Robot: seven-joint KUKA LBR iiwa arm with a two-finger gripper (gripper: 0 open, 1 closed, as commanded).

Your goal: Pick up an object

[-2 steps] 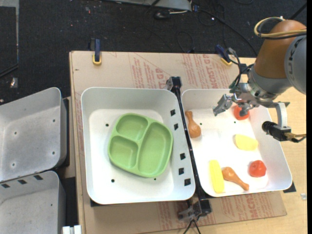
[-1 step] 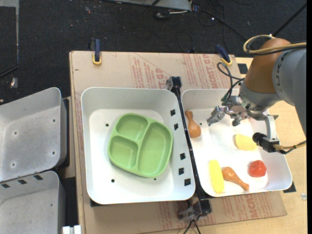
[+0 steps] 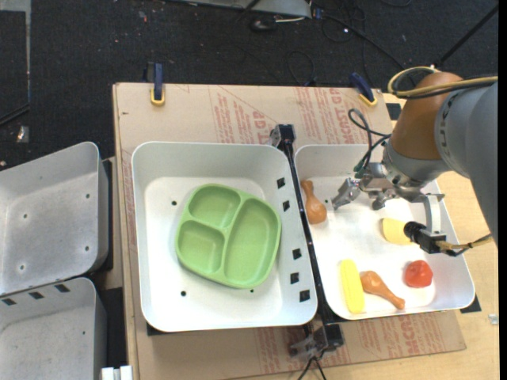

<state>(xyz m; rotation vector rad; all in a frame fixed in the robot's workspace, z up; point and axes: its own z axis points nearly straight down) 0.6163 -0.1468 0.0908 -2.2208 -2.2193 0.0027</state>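
The arm [image 3: 444,125] enters from the right edge of the frame, its orange band at upper right, and reaches down over the right bin [image 3: 333,161]. The gripper [image 3: 366,194] sits over the upper middle of that bin, above bare white floor. Two metal fingers [image 3: 345,193] are spread apart, with nothing visible between them; the pincer is open and grasps no object. A brown drumstick-shaped toy [image 3: 314,205] lies just left of the gripper, close to the divider between the bins, apart from the fingers. A pale yellow piece [image 3: 394,230] lies below and to the right of the gripper, next to a black part of the wrist assembly. A red tomato-like toy [image 3: 418,274] sits near the lower right corner of the bin. A yellow corn cob [image 3: 352,286] lies along the lower middle, and a second brown drumstick [image 3: 381,287] lies just beside it on the right. The left bin [image 3: 150,212] holds a green divided plate [image 3: 228,235] at its centre.
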